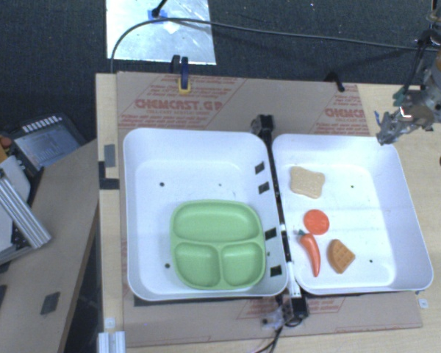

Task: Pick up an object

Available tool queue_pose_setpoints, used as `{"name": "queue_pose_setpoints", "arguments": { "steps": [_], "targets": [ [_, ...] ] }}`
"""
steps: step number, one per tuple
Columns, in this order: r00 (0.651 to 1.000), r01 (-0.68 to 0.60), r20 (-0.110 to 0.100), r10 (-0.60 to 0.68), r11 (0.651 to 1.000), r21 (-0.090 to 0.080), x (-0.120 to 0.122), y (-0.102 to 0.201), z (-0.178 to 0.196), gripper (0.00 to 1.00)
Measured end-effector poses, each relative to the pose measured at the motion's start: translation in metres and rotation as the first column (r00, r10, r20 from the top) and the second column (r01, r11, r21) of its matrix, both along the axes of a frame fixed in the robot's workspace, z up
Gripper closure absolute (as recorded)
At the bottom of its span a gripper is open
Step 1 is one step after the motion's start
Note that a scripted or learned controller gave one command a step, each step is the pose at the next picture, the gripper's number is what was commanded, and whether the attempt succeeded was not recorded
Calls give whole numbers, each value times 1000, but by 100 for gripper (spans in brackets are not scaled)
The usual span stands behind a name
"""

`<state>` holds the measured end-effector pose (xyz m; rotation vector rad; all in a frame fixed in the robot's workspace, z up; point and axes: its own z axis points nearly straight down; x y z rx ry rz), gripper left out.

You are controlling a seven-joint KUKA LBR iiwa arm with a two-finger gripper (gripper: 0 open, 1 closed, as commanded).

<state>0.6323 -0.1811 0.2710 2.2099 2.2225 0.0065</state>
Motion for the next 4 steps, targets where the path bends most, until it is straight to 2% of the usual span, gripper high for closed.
{"name": "queue_pose_setpoints", "arguments": {
  "steps": [1, 2, 4],
  "targets": [
    [1000, -3, -6, 3, 1000, 3, -16, 51, 5, 100],
    [1000, -3, -8, 3, 1000, 4, -26, 104, -11, 100],
    [1000, -4, -9, 4, 1000, 4, -72, 202, -10, 100]
  ]
}}
